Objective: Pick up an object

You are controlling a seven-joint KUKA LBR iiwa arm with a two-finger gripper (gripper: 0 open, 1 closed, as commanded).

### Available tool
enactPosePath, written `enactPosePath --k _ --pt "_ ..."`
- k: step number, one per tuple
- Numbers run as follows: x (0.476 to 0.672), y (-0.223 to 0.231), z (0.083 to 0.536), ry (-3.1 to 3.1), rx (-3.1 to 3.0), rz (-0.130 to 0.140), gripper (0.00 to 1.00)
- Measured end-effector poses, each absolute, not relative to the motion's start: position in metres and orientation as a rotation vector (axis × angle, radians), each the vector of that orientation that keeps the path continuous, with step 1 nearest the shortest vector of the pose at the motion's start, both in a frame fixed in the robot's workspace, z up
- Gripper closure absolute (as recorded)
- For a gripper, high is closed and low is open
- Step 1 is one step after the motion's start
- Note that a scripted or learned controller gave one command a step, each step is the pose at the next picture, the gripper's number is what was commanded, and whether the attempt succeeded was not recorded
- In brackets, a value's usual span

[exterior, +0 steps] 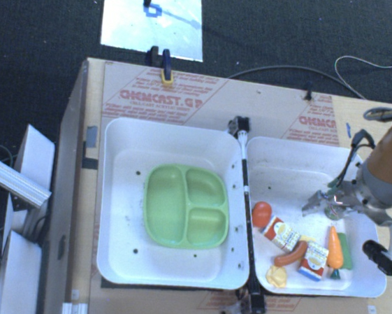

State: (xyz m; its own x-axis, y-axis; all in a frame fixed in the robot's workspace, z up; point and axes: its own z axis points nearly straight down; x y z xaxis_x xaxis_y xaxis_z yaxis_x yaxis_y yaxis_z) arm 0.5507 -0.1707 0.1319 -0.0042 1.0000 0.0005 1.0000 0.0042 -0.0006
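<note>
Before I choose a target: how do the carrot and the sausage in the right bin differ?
The carrot is bright orange with a green top; the sausage is darker red-brown with no top. The carrot lies nearly straight up the view, at the bin's right; the sausage slants, further left. Both are slim, elongated toy foods lying flat in the right bin, each beside the small carton.

Green 3-compartment plate [186, 206] in left bin [119, 179], blue clamp [166, 65] behind

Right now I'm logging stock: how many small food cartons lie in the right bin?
2: one carton lies right of the red ball; the other carton sits between sausage and carrot.
</note>
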Motion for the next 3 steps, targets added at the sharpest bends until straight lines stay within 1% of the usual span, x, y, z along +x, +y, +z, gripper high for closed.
enactPosePath --k 1,2,3 --pt "0.587 -0.115 0.084 -2.226 -2.216 -0.001 0.0" --pt "0.669 -0.086 0.085 -2.229 -2.218 -0.004 0.0" --pt "0.669 -0.083 0.085 -2.229 -2.216 -0.001 0.0"
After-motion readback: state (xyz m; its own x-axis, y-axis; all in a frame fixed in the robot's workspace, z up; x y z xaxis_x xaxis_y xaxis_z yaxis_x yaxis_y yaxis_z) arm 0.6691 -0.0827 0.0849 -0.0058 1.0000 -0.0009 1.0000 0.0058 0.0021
